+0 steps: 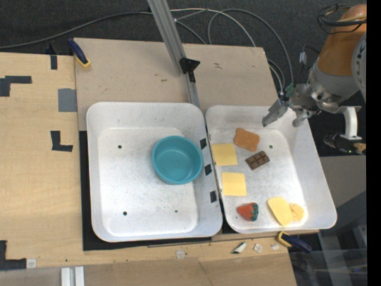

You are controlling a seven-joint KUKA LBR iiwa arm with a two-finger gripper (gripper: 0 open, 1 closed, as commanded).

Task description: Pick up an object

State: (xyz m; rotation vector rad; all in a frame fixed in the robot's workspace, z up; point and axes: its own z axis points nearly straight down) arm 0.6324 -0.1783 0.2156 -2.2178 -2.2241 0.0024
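My gripper [284, 117] hangs over the far right part of the right bin [315, 177], its two fingers spread open with nothing between them. Below and left of it lies an orange-brown bread piece [246, 139]. A chocolate square [257, 159] sits just in front of that. Two yellow cheese slices [225, 154] [234, 183] lie along the bin's left side. A strawberry [248, 211] and a yellow wedge with an orange piece [284, 211] rest near the front edge.
The left bin [113, 159] holds a teal bowl [177, 159]. A slanted metal pole [172, 34] rises behind the bins. Cables run across the dark floor at the back. Blue-yellow clamps sit at the board's corners [78, 52].
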